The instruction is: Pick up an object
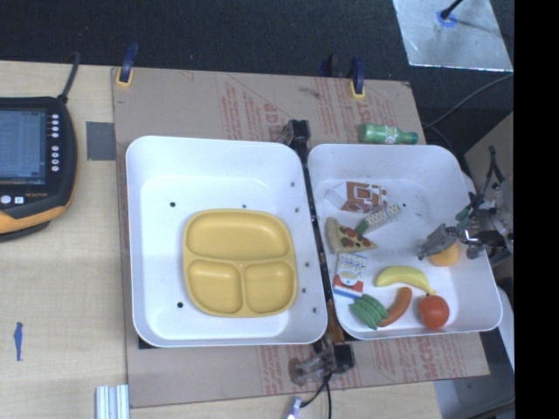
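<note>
— What do we see at the gripper point(439, 244)?

— We see it at three o'clock in the right bin point(472, 308), low over the floor, its fingers pointing toward nine o'clock. An orange-yellow piece point(445, 256) sits right under the tips, touching or nearly so. We cannot tell whether the fingers are spread or closed, nor whether they grip that piece.

— And the other things?

— At six o'clock from the gripper lies a banana point(403, 277); a tomato point(433, 311) sits at five o'clock in the bin, with a sausage point(396, 305) and a green vegetable point(368, 310) beside it toward the bin's six o'clock. A pizza slice point(348, 235) and a small carton point(350, 276) lie along the nine o'clock side. The left bin point(148, 234) holds a yellow divided tray point(238, 263). A green bottle point(388, 133) lies outside, at twelve o'clock from the right bin.
</note>
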Robot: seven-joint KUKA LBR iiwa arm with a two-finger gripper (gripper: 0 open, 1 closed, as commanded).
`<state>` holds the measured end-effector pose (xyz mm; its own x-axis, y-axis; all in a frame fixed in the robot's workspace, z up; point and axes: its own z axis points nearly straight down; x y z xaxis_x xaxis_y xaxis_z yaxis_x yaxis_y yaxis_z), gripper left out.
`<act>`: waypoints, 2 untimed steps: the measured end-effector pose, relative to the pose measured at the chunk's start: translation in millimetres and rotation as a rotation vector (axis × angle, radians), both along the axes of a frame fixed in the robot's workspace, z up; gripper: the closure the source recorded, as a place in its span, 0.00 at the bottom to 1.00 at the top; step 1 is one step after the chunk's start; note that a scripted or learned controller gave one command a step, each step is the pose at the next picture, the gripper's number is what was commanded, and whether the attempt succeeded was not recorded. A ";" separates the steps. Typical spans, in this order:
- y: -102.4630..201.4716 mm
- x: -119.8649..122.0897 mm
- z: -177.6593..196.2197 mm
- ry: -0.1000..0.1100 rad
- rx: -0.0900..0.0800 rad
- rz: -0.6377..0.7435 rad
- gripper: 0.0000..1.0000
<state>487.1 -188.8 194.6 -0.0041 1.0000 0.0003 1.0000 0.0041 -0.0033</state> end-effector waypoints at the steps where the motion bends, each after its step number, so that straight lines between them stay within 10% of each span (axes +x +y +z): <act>1: -22.7 52.0 -97.1 0.001 -0.001 0.002 0.00; 2: -22.7 116.3 -102.5 -0.002 0.001 -0.001 0.00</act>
